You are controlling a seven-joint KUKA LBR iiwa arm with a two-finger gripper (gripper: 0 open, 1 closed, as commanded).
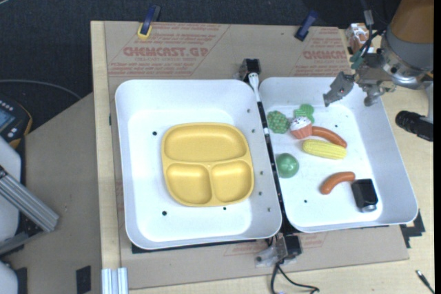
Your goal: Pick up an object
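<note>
We read this as an early moment in the pick: nothing has been lifted, and every candidate object lies on the floor of the right bin (pixel 386 148). Our hand (pixel 357 87) hangs over the far right part of that bin, near its back rim, with its two fingers spread well apart and nothing between them. Below and to its left sit the objects: a green broccoli piece (pixel 277 122) close to the divider, a second green piece (pixel 304 111) beside a small pink-and-white toy (pixel 300 126), an orange sausage (pixel 329 135) lying just behind a yellow corn cob (pixel 324 149), a green ball (pixel 286 164) nearer the front, another orange sausage (pixel 337 182) and a black block (pixel 364 193) toward the front right corner. The cluster around the corn looks tightly packed, with the sausage seemingly touching the corn, while the ball, the front sausage and the black block stand more on their own. The left bin (pixel 138 169) carries a yellow divided tray (pixel 207 164), well apart from our hand. So we judge that all the work remains: we still have to choose an object, bring the hand over it, lower, close and lift. The hand appears above the bin floor rather than down among the objects, though its exact height is hard for us to judge from this slanted view.
</note>
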